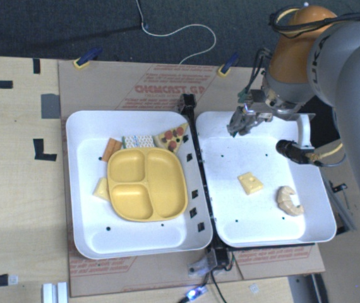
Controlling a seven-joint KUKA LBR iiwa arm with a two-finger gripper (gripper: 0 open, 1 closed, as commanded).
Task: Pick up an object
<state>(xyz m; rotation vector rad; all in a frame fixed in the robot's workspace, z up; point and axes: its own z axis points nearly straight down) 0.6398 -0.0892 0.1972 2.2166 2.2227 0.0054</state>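
- While the hand [238, 126] hangs over the right bin's [312, 232] far edge, I cannot tell its state.
- Cheese wedge [251, 183] and croissant [288, 201] lie apart below it.

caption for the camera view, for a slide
Grey KUKA arm's gripper hovers at the right white bin's far edge, above a yellow cheese wedge and tan croissant; left bin holds a yellow divided plate.
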